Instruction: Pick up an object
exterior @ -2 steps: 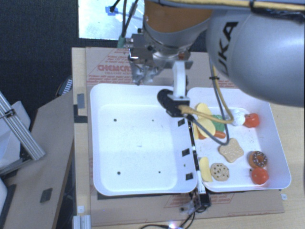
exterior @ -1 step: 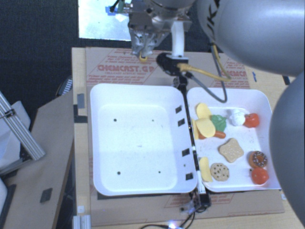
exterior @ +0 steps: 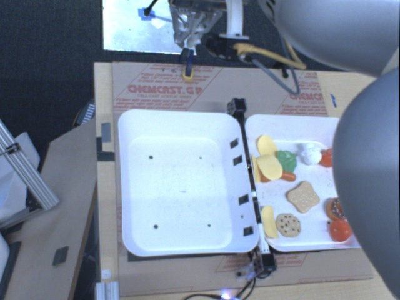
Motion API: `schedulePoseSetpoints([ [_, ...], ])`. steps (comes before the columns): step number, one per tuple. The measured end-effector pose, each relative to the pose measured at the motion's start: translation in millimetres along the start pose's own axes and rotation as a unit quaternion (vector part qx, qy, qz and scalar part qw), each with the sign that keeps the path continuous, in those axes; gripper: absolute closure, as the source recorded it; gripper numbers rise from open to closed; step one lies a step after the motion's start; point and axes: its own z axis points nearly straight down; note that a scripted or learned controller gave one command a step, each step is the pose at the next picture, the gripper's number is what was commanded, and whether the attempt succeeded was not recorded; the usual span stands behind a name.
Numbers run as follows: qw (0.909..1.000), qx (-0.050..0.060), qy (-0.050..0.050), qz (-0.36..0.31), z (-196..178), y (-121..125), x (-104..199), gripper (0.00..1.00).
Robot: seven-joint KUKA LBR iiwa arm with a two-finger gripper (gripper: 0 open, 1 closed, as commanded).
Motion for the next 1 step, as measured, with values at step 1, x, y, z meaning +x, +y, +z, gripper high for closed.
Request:
schedulePoseSetpoints([
  [1,1.0,-0.002,0.002,-0.004,-78.6,-59.0,1.5,1.0],
])
